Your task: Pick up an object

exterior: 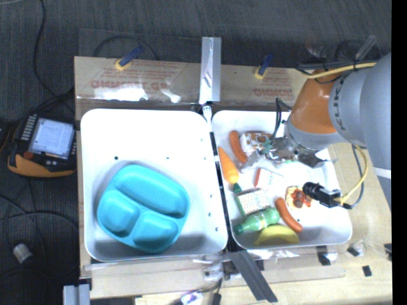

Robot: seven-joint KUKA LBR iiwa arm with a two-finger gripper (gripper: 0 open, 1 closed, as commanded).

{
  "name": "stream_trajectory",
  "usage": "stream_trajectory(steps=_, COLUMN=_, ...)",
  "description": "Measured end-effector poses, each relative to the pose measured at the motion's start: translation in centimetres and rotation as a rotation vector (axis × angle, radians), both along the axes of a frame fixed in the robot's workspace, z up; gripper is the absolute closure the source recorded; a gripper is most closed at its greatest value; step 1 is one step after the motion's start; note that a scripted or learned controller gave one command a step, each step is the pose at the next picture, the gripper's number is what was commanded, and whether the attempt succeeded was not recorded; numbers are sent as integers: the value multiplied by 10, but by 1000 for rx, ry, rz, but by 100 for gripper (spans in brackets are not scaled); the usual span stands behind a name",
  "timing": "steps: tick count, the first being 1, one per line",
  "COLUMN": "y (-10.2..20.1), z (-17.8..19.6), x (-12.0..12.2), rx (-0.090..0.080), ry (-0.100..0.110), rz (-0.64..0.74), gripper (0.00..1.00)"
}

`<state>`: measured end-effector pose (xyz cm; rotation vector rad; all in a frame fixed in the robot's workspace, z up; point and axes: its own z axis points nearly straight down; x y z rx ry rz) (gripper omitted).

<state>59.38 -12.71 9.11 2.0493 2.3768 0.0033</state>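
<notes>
The right bin (219, 122) is crowded along its left wall and near edge, with bare floor mostly at its middle and near right corner. The arm (346, 107) comes in over the far right rim, and the gripper (272, 149) sits low in the far part of the bin; whether it is parted or closed on anything cannot be told.

A carrot (227, 165) lies along the left wall, long axis running far to near, green tip toward the near side. A sausage (236, 146) lies just right of it, also far to near. A second sausage (289, 215) slants toward the near right beside a banana (277, 236), which lies left to right against the near wall.

The left bin (95, 122) holds a blue divided tray (143, 207) toward its near side, leaving its far half open.
</notes>
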Motion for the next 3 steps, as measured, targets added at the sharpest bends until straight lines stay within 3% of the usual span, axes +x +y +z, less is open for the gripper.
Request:
stream_trajectory(steps=1, y=25, z=-1, x=-19, rx=0, ry=-10, rz=-278, gripper=0)
stream_trajectory(steps=2, y=27, z=-2, x=7, rx=0, ry=-3, rz=-309, gripper=0)
stream_trajectory(steps=3, y=33, z=-2, x=53, rx=0, ry=-2, rz=-495, gripper=0)
